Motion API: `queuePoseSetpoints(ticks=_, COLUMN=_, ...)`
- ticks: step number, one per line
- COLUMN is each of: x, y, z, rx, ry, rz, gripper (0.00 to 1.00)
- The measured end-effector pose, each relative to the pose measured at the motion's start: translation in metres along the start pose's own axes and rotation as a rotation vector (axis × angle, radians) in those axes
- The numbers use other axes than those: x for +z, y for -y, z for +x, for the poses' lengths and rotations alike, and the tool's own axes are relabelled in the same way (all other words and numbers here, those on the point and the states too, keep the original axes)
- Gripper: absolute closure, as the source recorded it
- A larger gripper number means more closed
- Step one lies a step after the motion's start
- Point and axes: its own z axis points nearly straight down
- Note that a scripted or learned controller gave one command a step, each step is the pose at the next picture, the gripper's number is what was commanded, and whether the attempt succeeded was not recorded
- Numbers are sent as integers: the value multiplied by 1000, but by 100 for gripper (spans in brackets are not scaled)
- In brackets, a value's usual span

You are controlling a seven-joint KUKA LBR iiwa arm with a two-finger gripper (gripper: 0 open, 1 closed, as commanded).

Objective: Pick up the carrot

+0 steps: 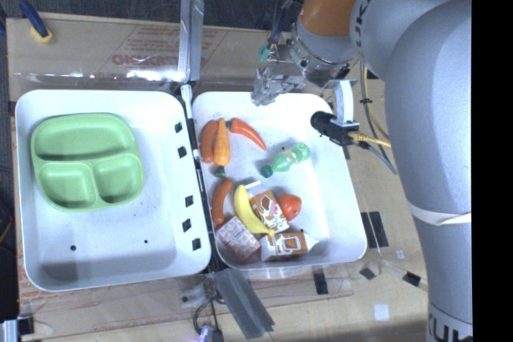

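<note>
- Carrot [222, 142]: smooth, orange, tapered, lying in the right bin [341, 232] beside a curved red pepper [248, 133].
- Tool [268, 89]: metallic, above the bin's far rim; carrot lies below-left, apart.
- Tool's opening can't be told.

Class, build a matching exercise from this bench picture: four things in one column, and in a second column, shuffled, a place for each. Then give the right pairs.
Things
1. green divided plate
2. green bottle
3. banana
4. gripper

Places
A. above the far rim of the right bin
B. in the left bin
C. middle of the right bin, lying on its side
D. near end of the right bin, among the small cartons

Pairs: 1-B, 2-C, 3-D, 4-A
</note>
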Motion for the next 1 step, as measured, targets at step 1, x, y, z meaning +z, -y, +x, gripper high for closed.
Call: queuePoseSetpoints(ticks=1, x=45, y=-7, z=77, rx=-233, ry=0, rz=0, gripper=0)
